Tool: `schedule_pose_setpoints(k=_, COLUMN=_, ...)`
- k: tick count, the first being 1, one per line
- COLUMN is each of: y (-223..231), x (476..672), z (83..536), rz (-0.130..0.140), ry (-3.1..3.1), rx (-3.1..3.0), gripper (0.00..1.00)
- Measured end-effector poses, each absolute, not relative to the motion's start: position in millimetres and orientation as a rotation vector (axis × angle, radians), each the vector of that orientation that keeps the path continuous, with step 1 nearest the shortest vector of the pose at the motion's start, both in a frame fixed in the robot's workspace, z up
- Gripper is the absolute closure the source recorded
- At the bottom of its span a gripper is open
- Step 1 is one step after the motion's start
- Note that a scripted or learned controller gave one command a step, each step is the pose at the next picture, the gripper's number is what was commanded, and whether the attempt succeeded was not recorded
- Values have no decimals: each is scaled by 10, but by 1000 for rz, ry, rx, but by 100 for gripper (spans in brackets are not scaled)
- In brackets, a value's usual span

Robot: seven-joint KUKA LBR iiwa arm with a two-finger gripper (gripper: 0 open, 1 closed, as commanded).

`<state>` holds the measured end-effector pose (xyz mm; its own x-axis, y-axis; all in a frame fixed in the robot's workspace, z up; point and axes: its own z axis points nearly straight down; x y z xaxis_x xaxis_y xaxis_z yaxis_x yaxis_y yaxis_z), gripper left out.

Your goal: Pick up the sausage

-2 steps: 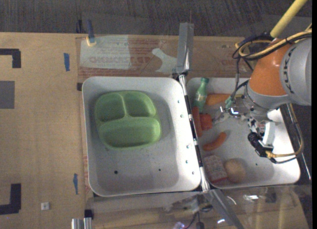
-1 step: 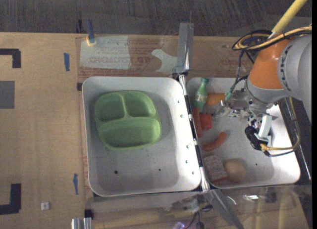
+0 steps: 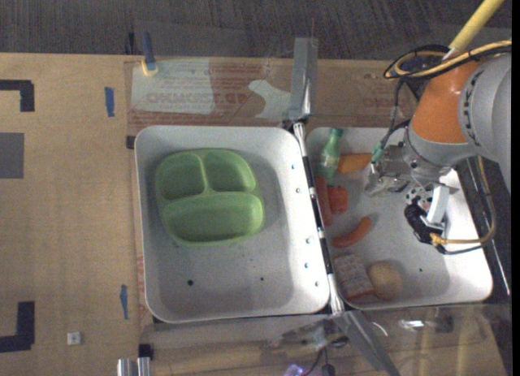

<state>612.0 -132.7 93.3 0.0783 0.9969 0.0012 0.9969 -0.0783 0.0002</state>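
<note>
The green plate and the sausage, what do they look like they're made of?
The green plate looks like moulded plastic: one even lime colour, rounded walls between its three compartments, a soft matte sheen. The sausage is probably a plastic or rubber toy: a smooth, uniformly orange-red skin with a faint gloss, though the view is too blurry to be sure.
</note>
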Motion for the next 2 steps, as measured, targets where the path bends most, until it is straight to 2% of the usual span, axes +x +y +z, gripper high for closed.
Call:
schedule_pose_setpoints(k=1, y=-1326, x=6118, z=931, rz=-1, ry=-2132, rx=-2306, gripper=0)
schedule_pose_setpoints(k=2, y=-982, x=5570, z=862, rz=-4, ry=-2099, rx=-2344, gripper=0)
